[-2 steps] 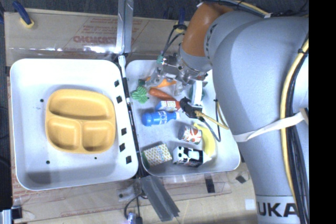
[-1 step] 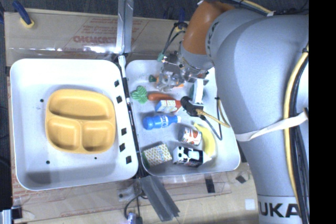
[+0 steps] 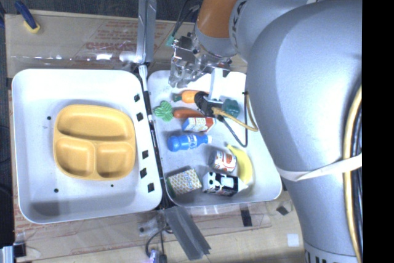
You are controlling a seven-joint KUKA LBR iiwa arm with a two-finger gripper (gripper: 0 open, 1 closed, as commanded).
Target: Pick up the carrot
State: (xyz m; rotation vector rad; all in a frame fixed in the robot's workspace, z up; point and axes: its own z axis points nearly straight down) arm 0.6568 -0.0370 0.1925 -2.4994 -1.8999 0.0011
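Grey arm (image 3: 295, 71) covers right bin's (image 3: 268, 191) 3 o'clock side. Left bin (image 3: 24, 132) holds yellow divided tray (image 3: 94, 140). Banana (image 3: 243, 163) at right bin's 5 o'clock. Blue bottle (image 3: 188, 142) mid-bin. Hand (image 3: 184, 71) at 12 o'clock; grip state, cannot tell. Carrot (image 3: 188, 96) just below hand.

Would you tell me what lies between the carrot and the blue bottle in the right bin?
In the camera view, a small red-and-white packet lies between the carrot above and the blue bottle below, within the right bin.
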